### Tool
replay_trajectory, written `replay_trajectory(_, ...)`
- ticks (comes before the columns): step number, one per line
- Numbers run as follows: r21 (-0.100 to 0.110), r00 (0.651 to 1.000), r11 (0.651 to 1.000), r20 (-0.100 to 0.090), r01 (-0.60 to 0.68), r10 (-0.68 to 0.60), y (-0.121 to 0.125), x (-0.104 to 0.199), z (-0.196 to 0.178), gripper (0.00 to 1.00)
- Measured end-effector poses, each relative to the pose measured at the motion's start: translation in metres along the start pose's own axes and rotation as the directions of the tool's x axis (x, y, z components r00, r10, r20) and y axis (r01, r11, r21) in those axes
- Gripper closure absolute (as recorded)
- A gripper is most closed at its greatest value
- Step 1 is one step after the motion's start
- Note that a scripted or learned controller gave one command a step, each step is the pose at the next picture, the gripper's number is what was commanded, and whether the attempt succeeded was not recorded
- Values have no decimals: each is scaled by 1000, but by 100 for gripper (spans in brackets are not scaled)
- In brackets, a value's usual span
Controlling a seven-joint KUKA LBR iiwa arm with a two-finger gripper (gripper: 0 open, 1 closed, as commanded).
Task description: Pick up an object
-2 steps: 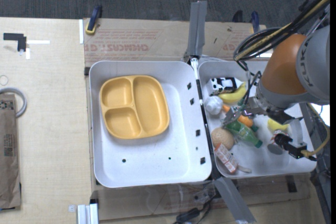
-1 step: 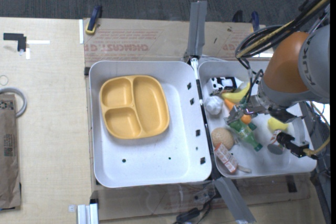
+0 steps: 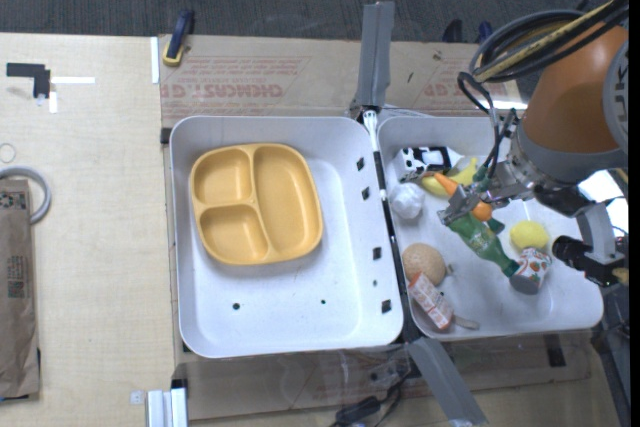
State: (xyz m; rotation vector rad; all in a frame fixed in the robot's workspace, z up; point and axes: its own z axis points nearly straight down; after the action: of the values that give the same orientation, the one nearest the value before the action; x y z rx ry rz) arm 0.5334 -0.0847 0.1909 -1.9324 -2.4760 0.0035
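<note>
Tool (image 3: 468,205) hangs low in the right bin (image 3: 590,315), right at the upper end of the green bottle (image 3: 483,237), whose long axis slants away down-right; can't tell its grip.

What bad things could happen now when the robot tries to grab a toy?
The gripper sits low in the crowded right bin, by the green bottle and an orange piece. It might pinch two things at once, or bump the lemon aside. The bottle lies slanted, so it could slip.
</note>
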Motion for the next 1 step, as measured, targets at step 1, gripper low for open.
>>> replay_trajectory(1, -1, 1000, 1000, 1, 15, -15, 42, 52, -45, 100)
